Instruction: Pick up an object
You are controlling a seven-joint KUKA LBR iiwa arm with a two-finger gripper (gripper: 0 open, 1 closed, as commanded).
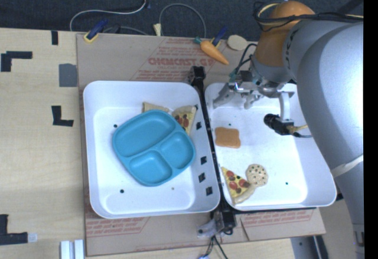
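My gripper [233, 100] hangs over the back left corner of the right bin [307, 193], open, with bare bin floor between its two silver fingers. A tan slice of toast [227, 137] lies just in front of it, apart from the fingers. Nearer the front of that bin lie a pizza slice [236, 184] and a round cookie [257, 174], touching each other. In the left bin [97, 151] a blue divided plate [153, 147] rests flat, with two pizza slices [184, 116] partly hidden behind its far edge.
An orange carrot [212, 52] lies on the cardboard behind the bins. The black divider [204, 134] runs between the two bins. My grey arm [331, 75] covers the right bin's right side. Cables loop at the back of the bench.
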